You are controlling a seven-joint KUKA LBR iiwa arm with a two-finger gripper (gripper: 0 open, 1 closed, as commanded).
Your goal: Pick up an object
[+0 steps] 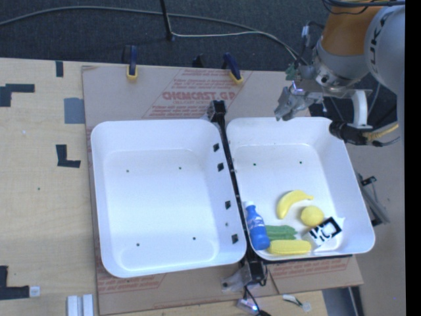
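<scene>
The right bin [329,150] holds a cluster of toys at its near end: a yellow banana [292,201], a yellow lemon [312,214], a blue bottle [256,227], a green pea pod [280,231], a yellow corn cob [288,247] and a black-and-white tag [325,230]. My gripper [287,108] hangs above the far rim of the right bin, well away from those toys. Nothing shows between its fingers.
The left bin [105,176] sits beside the right one, joined by a black divider [225,170]. Both rest on a cardboard sheet [184,94] clipped at the back with clamps. Cables run across the dark floor behind.
</scene>
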